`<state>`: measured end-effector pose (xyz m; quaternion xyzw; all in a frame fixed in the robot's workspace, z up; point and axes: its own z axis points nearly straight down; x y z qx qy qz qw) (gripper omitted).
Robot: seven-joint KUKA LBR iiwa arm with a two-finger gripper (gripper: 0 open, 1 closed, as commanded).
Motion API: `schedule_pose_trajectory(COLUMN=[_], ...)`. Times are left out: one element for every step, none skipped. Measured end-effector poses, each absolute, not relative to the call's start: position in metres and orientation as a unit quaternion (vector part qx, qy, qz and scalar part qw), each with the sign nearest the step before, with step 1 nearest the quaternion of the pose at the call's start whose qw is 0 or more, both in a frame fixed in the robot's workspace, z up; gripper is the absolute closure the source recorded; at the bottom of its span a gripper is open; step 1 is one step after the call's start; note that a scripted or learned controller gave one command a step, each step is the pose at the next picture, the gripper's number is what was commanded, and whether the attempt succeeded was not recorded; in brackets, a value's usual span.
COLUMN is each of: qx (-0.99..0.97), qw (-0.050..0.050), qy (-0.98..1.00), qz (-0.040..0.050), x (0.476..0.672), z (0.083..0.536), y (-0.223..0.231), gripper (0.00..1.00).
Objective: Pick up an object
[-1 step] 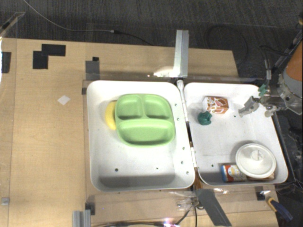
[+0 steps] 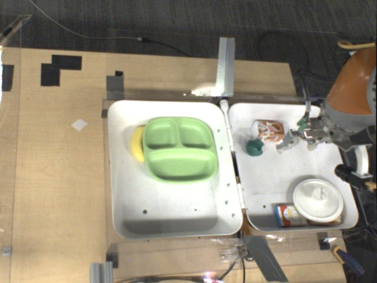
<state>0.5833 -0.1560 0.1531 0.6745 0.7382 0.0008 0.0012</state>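
Desk [image 2: 53,175] carries two shallow white bins side by side. Left bin [image 2: 171,217] holds a green divided tray [image 2: 179,148], with a yellow object [image 2: 136,144] partly under its left edge. Right bin [image 2: 265,175] holds a red-and-white packet [image 2: 270,130], a small dark green object [image 2: 254,147] just beside it, a white round lidded container [image 2: 318,200], and a small can [image 2: 288,215] lying against that container. Tool [image 2: 290,140] sits low over the right bin, right of the packet, at the end of the grey arm [image 2: 353,99] with its orange band.

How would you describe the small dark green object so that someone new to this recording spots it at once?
Look at the right-hand white bin, in its upper half. Just below-left of the red and white printed packet lies the small dark green object, a rounded lump apart from the end effector to its right. It is the bin's only green item, and smaller than the white round lidded container.
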Motion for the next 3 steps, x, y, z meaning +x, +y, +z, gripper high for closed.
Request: schedule_pose_trajectory(qx=[0.615,0.56,0.547], qw=[0.003,0.024,0.025], qy=[0.789,0.828,0.836], qz=[0.0016,0.0072,0.0128], x=[0.626,0.643,0.631], z=[0.133,0.109,0.109], y=[-0.108,-0.101,-0.122], gripper=[0.0,0.0,0.0])
